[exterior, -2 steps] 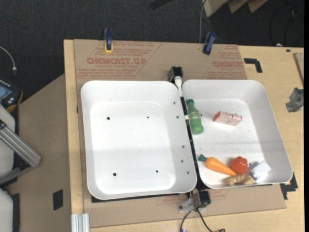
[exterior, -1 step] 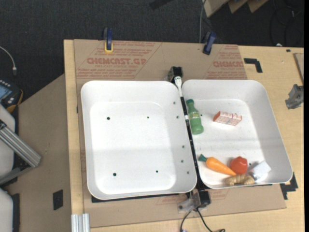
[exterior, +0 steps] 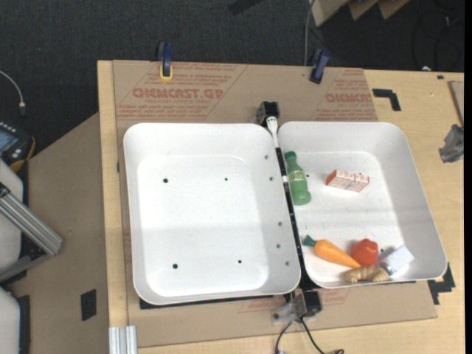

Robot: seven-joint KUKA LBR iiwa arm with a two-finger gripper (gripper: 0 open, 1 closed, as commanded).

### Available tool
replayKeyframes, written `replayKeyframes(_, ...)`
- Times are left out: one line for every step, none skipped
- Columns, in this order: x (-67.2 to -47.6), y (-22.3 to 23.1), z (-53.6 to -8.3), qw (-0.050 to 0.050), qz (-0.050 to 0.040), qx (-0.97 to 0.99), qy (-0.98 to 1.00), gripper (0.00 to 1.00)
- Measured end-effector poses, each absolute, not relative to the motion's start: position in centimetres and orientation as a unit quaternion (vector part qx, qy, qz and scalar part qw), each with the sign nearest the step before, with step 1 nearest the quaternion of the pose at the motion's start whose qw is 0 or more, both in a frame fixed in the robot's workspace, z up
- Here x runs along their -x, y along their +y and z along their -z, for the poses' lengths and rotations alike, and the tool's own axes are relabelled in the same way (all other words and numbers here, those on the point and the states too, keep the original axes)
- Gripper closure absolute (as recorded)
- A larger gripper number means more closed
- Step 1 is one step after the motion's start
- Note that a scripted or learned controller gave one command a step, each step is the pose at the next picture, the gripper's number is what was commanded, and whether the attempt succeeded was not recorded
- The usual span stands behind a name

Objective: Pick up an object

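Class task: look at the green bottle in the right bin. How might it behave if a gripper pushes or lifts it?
The green bottle lies on its side against the right bin's left wall, so it would probably roll if nudged. Its rounded body looks smooth, so fingers may slip. It looks like a toy, likely light.

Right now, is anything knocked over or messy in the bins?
The green bottle lies on its side against the right bin's left wall instead of standing. The carrot, tomato and ginger root crowd the near corner. Nothing looks spilled or broken.
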State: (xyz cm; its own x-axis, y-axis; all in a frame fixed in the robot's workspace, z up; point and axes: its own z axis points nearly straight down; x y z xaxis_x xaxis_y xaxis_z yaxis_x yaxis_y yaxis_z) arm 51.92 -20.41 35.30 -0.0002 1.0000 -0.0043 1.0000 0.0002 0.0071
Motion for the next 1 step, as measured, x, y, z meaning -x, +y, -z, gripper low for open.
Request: replayKeyframes(-52.00, -20.43, -36.34, 0.006, -0.0015, -0.707, 0.707, 1.00)
